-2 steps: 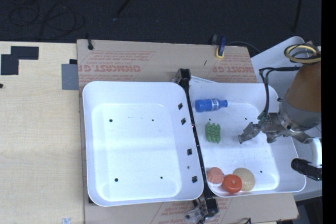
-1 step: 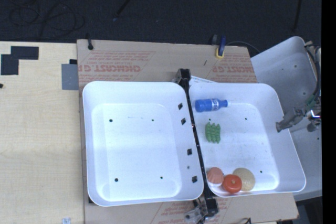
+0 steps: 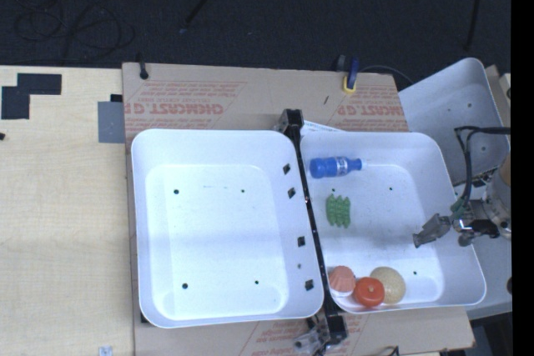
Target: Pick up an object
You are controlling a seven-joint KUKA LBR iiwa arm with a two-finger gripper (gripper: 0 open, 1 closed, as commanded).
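Four things lie in the right bin (image 3: 434, 154): a blue bottle (image 3: 335, 167), a green piece (image 3: 337, 210) just below the bottle, and a pink-and-white piece (image 3: 341, 280), red ball (image 3: 369, 291) and cream ball (image 3: 389, 283) well below it. The pincer (image 3: 427, 233), right of the bottle, grips nothing; its spread I cannot tell. Cardboard (image 3: 192, 106) reads, inverted, "CHEMCAST G.P."

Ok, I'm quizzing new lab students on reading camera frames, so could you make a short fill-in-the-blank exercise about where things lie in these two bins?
1. The blue bottle lies in the ____ bin as the camera sees it.
2. The green toy lies just ____ the bottle in the picture.
3. The red ball sits between a pink object and a ____ one.
4. The gripper is over the right bin's ____ side.

Missing words: right; below; yellow; right
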